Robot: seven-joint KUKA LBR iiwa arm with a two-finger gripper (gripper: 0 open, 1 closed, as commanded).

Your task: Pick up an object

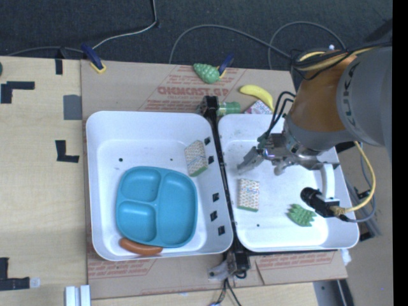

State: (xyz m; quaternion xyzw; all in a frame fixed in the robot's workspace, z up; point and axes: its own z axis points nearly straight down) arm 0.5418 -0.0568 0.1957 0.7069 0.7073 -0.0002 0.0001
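White plastic forms the two shallow bins on the desk, and we see the gripper hanging over the right bin, near its upper left part, beneath the grey arm with its orange band. We see one grey finger jutting down and to the left, but we cannot tell from this angle whether the gripper is apart or together, and nothing shows between its tips. Just below it, lying flat on the bin floor and apart from it, is a small patterned sponge. A green toy lies further right in the same bin, near the front wall. In the left bin we see a blue divided plate, an orange sausage-shaped toy touching the plate's front edge, and a second patterned sponge leaning by the divider. Behind the bins, on the cardboard, lie a yellow banana and a green object.
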